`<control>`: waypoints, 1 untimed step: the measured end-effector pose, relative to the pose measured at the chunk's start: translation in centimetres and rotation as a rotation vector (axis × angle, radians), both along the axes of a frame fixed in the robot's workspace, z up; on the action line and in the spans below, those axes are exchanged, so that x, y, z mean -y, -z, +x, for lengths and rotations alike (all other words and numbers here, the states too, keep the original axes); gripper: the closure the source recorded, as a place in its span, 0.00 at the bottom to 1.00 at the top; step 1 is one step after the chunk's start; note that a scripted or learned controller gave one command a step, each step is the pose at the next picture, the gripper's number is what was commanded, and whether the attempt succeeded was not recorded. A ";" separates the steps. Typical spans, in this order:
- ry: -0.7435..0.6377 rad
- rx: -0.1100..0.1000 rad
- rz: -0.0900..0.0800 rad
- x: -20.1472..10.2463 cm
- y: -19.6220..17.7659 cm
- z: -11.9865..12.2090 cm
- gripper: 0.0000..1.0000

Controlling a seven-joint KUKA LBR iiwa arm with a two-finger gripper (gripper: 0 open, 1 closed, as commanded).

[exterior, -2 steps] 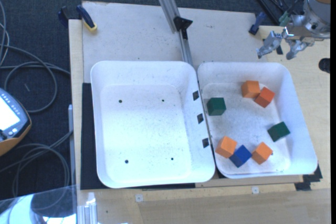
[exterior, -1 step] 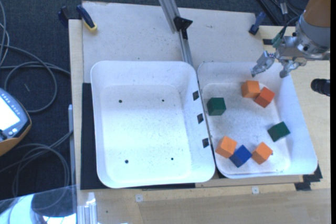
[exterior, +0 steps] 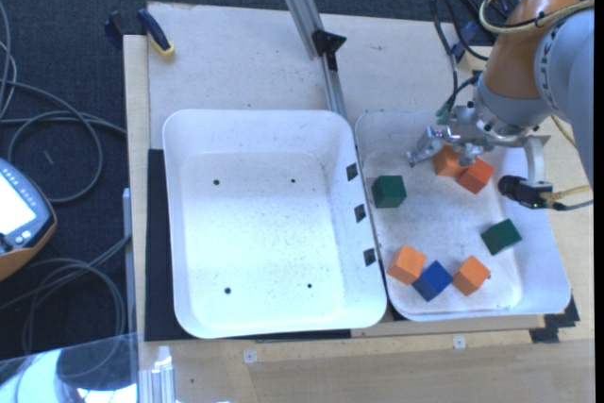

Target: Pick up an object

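The arm reaches down into the right bin, close to two orange blocks.

The gripper (exterior: 451,144) hangs low at the back of the right bin (exterior: 543,293). An orange block (exterior: 445,162) and a redder orange block (exterior: 475,175) sit just under it, touching each other. I cannot tell if the fingers are open or closed, because the wrist hides them. I think no block is picked up yet, so the lifting is not done. More blocks wait in this bin: a green block (exterior: 388,192), a dark green block (exterior: 500,236), a blue block (exterior: 434,280) and two more orange ones at the front. The left bin (exterior: 189,132) is beside it.
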State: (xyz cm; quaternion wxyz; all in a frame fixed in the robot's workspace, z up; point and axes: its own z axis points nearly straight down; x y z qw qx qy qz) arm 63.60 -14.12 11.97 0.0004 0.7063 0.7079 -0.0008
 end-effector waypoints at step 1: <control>0.007 0.003 -0.003 7.7 2.0 -0.4 0.00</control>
